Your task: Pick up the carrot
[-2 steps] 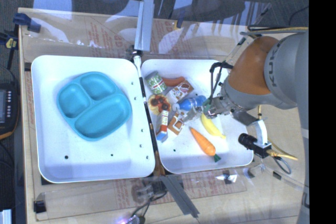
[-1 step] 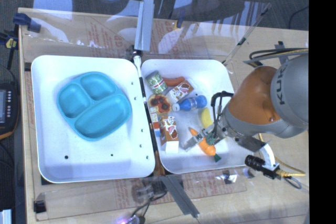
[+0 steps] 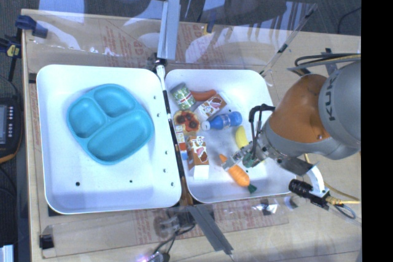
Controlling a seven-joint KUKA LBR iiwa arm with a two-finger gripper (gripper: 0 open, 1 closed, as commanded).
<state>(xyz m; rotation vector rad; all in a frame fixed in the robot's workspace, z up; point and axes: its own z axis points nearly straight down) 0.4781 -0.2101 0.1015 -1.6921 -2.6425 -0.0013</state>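
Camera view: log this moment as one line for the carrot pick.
gripper: low in right white bin, fingers unclear | small orange toy carrot: lying near bin's front edge, just below gripper, not held | blue divided plate: left bin

I work in a robotics lab: my bench (image 3: 73, 227) is a taped wooden board bearing two white bins (image 3: 55, 187), clear plastic guards (image 3: 245, 27) behind them, loose cables (image 3: 316, 60), and toy food (image 3: 202, 108) for practice.
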